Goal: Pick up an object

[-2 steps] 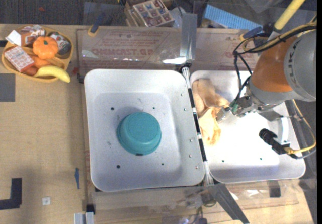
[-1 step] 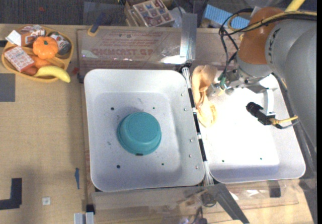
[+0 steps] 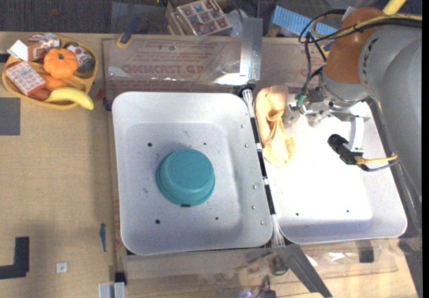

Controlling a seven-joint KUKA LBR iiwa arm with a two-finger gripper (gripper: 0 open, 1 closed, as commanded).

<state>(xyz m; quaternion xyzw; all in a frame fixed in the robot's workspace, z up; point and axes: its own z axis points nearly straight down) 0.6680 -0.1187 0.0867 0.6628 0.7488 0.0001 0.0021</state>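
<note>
The arm (image 3: 375, 55) reaches in from the upper right of the frame, grey with an orange band, and bends down over the right bin (image 3: 335, 209). Its end effector (image 3: 299, 108) sits low in that bin's upper left corner, right beside a crumpled tan cloth (image 3: 275, 130). The cloth lies against the bin's left wall, draped along the rim where the two bins meet. Whether the end effector is open or closed cannot be told from this angle, nor whether it touches the cloth; nothing is clearly seen in its grasp. A black cable (image 3: 348, 149) with a yellow lead hangs from the arm over the middle of the right bin.

In the left bin (image 3: 134, 223), a teal bowl (image 3: 186, 177) rests upside down near the centre, well apart from the cloth.

At the upper left of the frame, on the counter (image 3: 53, 183), a yellow dish (image 3: 13, 82) holds toy food, including an orange pumpkin (image 3: 61, 63) and a banana (image 3: 71, 97).
</note>
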